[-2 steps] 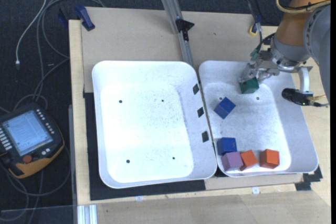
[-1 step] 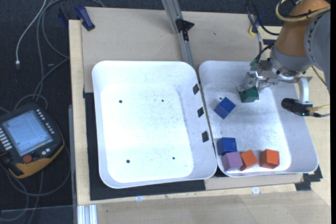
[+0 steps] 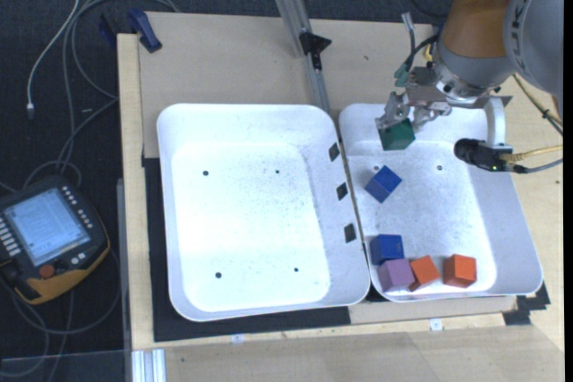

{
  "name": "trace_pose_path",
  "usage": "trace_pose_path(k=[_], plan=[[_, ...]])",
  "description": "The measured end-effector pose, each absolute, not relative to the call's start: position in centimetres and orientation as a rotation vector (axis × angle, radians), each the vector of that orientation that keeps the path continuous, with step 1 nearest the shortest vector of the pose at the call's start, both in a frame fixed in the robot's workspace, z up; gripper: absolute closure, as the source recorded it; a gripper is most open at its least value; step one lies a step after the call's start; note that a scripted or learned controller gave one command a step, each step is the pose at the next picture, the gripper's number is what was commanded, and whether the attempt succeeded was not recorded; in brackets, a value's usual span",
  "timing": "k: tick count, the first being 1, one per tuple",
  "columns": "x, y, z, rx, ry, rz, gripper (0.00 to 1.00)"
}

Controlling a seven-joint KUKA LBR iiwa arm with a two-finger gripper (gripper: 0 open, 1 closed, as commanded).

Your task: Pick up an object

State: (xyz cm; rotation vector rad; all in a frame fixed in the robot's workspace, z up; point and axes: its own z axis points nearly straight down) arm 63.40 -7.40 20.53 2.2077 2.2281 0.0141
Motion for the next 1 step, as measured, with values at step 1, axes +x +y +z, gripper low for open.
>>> trace_pose_path(k=[1], plan=[[63.64, 1.03, 19.95, 2.213, 2.233, 0.005, 1.0]])
